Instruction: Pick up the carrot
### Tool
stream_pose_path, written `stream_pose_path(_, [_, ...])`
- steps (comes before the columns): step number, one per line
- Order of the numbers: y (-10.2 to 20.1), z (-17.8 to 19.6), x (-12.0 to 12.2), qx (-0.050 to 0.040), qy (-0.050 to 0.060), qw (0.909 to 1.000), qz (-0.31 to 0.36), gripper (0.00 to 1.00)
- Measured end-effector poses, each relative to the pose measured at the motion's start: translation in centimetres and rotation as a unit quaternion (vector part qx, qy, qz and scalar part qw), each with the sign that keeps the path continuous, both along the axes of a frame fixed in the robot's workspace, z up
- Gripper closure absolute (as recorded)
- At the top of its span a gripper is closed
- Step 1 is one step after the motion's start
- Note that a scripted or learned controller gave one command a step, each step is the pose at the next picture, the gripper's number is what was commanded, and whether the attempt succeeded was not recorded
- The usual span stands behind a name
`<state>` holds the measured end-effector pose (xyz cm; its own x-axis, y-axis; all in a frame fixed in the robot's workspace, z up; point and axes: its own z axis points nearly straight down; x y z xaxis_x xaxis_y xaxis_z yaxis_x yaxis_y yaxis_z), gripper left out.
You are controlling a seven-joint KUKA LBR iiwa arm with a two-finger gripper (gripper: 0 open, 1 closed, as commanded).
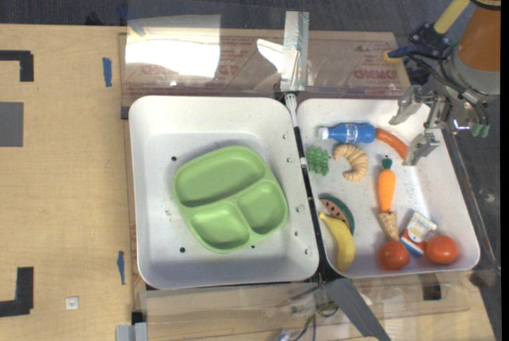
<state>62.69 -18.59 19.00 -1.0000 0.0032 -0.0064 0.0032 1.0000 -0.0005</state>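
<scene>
The claw (419, 127) hung over the upper right corner of the right bin (465, 208), its two metal fingers (426, 144) spread apart with nothing between them. It sat above the toys rather than among them, tips pointing down and slightly toward the bin's middle.

Just beside the lower finger lay a small red-orange sausage (392, 141), and past that a blue bottle (347, 133) on its side and a croissant (354, 160). The carrot (386, 187) lay below the sausage, near the centre of the right bin, orange body with its green top pointing toward the claw, roughly in line with the bin's long side. Further down sat a small brown piece (389, 224), two tomatoes (393, 254), a little carton (418, 230), a banana (340, 239) and a watermelon slice (337, 211). The left bin (151, 172) held a green divided plate (230, 197).

The main risk, in my judgement, was mistaken identity: the sausage was closer to the claw and similar in colour, so a short descent could close on it instead. The carrot's rounded, tapering body could also slip out if the fingers met it along its length rather than across it.

The arm (481, 37) reached in from the right, its orange band high at the frame edge, wrist angled downward over the bin's corner.
</scene>
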Motion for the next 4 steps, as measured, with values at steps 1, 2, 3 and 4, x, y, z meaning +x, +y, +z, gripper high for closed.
stream_pose_path(1, [0.8, -7.7, 0.7, -0.0014, -0.01, 0.9997, 0.02, 0.0])
stream_pose_path(2, [4.2, -8.6, -2.0, -0.0067, -0.018, 0.9923, 0.122, 0.0])
stream_pose_path(3, [2.0, -8.9, -6.4, -0.0079, -0.016, 0.9776, 0.21, 0.0])
stream_pose_path(4, [1.1, -10.0, -9.8, -0.0018, -0.004, 0.9824, 0.187, 0.0])
